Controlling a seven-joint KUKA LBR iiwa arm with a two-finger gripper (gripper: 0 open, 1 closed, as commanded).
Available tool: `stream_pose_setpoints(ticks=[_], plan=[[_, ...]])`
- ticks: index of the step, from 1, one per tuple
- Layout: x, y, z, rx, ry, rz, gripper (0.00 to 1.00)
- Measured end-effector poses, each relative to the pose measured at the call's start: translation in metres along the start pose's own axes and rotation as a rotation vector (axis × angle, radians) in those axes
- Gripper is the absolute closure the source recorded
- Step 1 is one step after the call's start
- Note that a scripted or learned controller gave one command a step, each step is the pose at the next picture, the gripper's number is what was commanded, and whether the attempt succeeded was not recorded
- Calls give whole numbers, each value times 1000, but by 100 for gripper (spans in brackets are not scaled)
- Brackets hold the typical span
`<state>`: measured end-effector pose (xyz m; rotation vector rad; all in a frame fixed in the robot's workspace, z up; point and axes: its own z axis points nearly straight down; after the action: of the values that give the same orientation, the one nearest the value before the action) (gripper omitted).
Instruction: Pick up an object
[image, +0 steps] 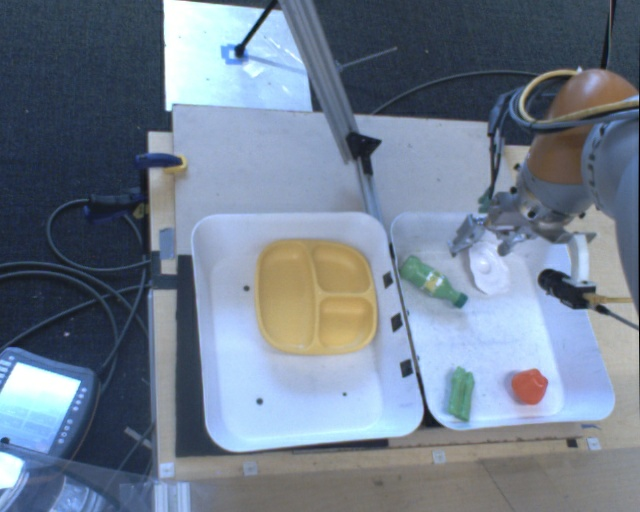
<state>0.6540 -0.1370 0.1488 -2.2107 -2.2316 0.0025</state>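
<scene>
My gripper (490, 240) hangs over the back of the right bin (580, 330) with its fingers spread apart. Just below it lies a crumpled white object (489, 270), resting on the bin floor and not clamped. A green bottle (432, 281) lies on its side to the left of the white object. A small green block (460, 392) and a red object (529, 386) sit near the bin's front edge.
The left bin (230, 400) holds a yellow compartment plate (316, 296). A grey pole (335, 90) slants down to the divider between the bins. Cables and a black-tipped part (565, 288) hang off the arm at the right bin's right side.
</scene>
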Motion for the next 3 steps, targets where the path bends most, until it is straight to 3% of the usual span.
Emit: stream_pose_setpoints(ticks=[1,2,3], plan=[[0,0,52,1,0,0,0],[0,2,37,-6,-1,-3,100],[-4,4,-28,-11,-1,0,100]])
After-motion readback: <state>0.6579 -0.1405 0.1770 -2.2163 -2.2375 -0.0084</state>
